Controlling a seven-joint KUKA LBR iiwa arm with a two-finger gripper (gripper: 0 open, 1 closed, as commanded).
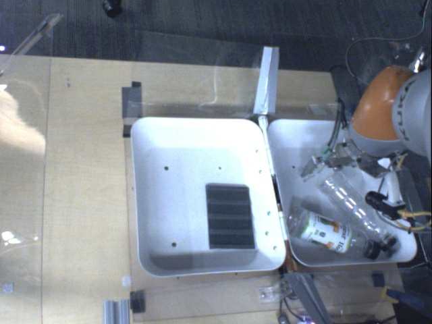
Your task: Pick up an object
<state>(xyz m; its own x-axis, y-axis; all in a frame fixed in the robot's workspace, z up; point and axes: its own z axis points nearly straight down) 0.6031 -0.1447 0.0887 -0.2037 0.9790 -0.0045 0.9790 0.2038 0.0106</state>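
Grey metal gripper [324, 162] hangs in the right bin [287, 147], and I cannot tell its state. Just below it lie two clear bottles [351, 204] (one labelled [325, 232]), crossed against the near wall. I judge the flat dark tray [229, 216] in the left bin [155, 181] harder to lift.

Two bins side by side on the worktop [74, 201].
Left bin [152, 181] holds a ribbed tray [230, 216], toward its near right. Right bin [290, 147] holds two bottles: one [325, 231] lying at the near edge, another [354, 208] angled just behind it, touching. The arm [391, 110] sits over the right bin's far right corner.
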